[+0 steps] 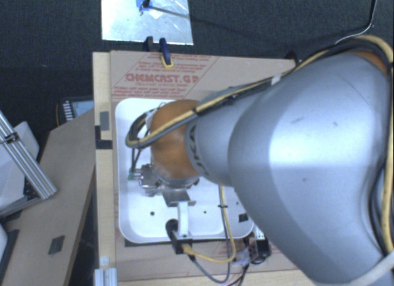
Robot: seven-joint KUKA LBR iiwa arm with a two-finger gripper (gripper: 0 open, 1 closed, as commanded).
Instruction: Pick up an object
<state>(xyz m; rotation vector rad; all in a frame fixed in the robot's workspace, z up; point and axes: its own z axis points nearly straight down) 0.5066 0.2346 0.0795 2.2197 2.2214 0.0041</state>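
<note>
The grey arm with its orange band (169, 140) reaches in from the right and covers most of the view. It points down into the left white bin (126, 155). The gripper (151, 180) shows as a metal body just under the orange band, low over the bin's middle. The wrist hides what lies beneath it. On the bare parts of the bin floor I see two small dark specks (152, 213), and I make out no object held.
The bin rests on a brown cardboard sheet (184, 72) with red lettering. A blue and yellow clamp (165, 51) holds its far edge. A shiny metal plate (148, 8) lies beyond it. Aluminium rails (24, 162) stand at the left.
</note>
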